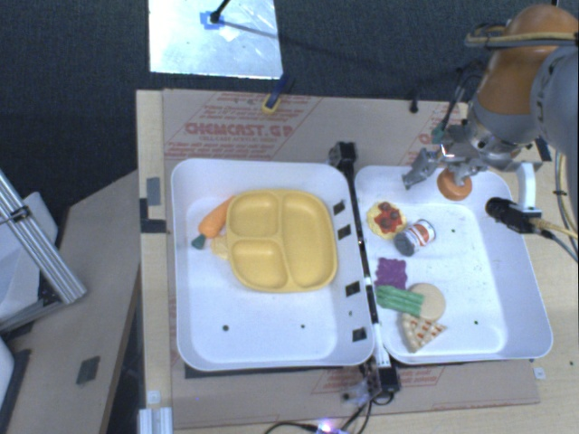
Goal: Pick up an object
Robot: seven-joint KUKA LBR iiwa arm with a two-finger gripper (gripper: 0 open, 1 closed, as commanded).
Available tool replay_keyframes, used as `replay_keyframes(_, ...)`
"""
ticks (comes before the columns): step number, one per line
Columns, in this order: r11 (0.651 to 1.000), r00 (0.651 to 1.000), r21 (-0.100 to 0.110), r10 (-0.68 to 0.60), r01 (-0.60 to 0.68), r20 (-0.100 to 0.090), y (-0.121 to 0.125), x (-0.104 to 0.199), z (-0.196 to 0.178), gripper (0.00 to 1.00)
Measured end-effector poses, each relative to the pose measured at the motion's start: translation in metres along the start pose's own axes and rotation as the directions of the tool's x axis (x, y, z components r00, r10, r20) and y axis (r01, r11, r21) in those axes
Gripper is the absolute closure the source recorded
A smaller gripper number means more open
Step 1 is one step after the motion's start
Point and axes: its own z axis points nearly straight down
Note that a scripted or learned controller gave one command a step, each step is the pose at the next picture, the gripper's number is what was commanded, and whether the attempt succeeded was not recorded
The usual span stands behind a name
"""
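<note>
1. The flat brown cardboard sheet point(244, 125) under both bins carries large red print that seems to read "CHEMCAST GP". The smaller red lines around it, and those on the sheet's near edge, are too fine to read.
2. The small red-and-white can point(417, 235) lies on its side in the right white bin point(507, 333). Its label is too small to make out.
3. My claw point(423, 172) hangs over the far edge of that bin. I cannot tell whether it is open or closed, and I see nothing gripped in it.
4. The nearest thing to pick is a round orange piece point(455, 185) at the bin's far rim, just beside my claw. Its shape is blurred.
5. Near the can lies a small round disc with red spots point(387, 217).
6. Toward the near side sit a purple lump point(391, 269), a green strip point(393, 297), a round tan biscuit point(429, 300) partly under the strip, and a pale checked wedge point(422, 334).
7. In the left white bin point(208, 333) a yellow three-part plastic plate point(276, 240) covers part of an orange carrot toy point(214, 216).
8. The pale counter point(99, 242) is cut off at the left and bottom.
</note>
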Motion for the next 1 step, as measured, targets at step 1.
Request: replay_keyframes(1, 1.0, 1.0, -0.013, -0.002, 0.002, 0.002, 0.0028, 0.0001, -0.0076, 0.0)
